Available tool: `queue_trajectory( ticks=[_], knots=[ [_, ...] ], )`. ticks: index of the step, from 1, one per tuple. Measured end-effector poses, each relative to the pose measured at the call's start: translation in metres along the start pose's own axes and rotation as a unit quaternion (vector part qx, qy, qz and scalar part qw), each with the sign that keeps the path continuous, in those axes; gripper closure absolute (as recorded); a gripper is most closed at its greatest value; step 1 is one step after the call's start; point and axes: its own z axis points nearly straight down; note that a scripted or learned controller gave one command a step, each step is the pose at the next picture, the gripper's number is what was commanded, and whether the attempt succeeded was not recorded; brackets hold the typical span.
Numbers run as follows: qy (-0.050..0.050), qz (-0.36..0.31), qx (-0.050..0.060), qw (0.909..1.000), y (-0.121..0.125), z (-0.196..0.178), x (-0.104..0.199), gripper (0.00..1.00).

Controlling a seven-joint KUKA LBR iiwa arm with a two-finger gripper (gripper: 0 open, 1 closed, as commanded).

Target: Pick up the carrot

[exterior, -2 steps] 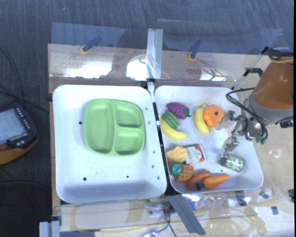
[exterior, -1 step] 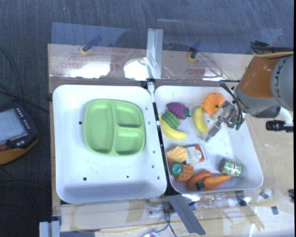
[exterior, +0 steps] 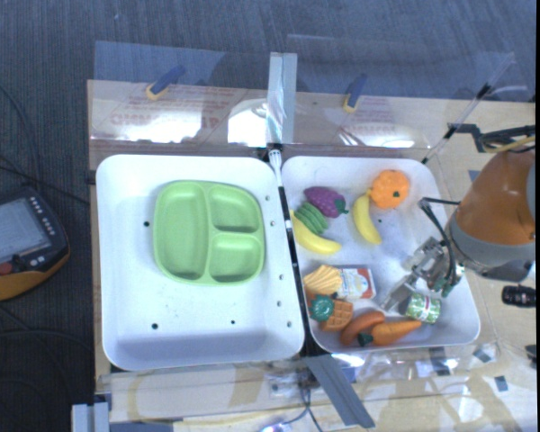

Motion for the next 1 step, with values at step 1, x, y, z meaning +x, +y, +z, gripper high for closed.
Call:
queue_trajectory(
  ticks=[1],
  knots=[
    [-0.003, -0.036, -0.002, 0.9993, -0.0210, -0.0007, 0.0023, 0.00]
  ],
)
